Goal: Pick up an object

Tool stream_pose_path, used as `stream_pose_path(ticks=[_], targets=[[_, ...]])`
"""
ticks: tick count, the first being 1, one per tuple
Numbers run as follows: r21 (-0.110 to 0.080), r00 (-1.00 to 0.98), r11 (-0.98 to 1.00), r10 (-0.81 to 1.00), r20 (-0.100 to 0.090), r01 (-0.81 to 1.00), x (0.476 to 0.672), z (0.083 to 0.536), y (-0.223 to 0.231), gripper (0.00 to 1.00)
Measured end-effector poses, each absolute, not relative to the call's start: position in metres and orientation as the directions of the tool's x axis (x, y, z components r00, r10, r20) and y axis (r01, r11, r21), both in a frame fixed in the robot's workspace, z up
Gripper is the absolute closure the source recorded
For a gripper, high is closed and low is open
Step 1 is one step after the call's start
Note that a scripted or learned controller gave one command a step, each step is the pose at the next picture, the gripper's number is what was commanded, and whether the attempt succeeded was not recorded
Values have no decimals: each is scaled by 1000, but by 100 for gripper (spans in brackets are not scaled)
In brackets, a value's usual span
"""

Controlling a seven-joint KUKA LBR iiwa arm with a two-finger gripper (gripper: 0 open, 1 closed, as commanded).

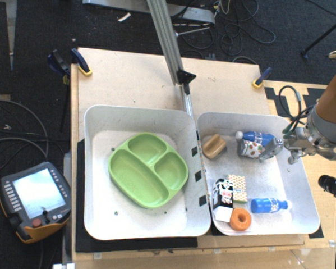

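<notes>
1. Carton (pixel 255 144), blue, white and red, is lying at the right bin's (pixel 303 183) far side.
2. Gripper (pixel 282 152) is hovering just right of it, fingers (pixel 268 152) spread, pinching nothing.
3. Green plate (pixel 148 169) is sitting in the left bin (pixel 96 155).

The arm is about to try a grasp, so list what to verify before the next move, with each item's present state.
1. Claw over the right bin: ok, at its far right part.
2. Target near the claw: ok, the blue and white carton lies right beside it.
3. Carton between the fingers: not ok, it lies beside them, not between.
4. Room around the carton: ok, the tan block lies apart to its left.
5. Other pieces out of the path: ok, the blue bottle and orange ring lie nearer the front rim.
</notes>
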State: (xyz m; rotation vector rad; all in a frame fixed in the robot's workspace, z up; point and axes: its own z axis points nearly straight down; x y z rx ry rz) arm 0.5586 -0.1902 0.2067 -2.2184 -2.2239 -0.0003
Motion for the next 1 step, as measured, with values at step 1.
stream_pose_path(ticks=[1], targets=[[0, -2, 2, 1000, 0, 1000, 559, 207, -190, 0]])
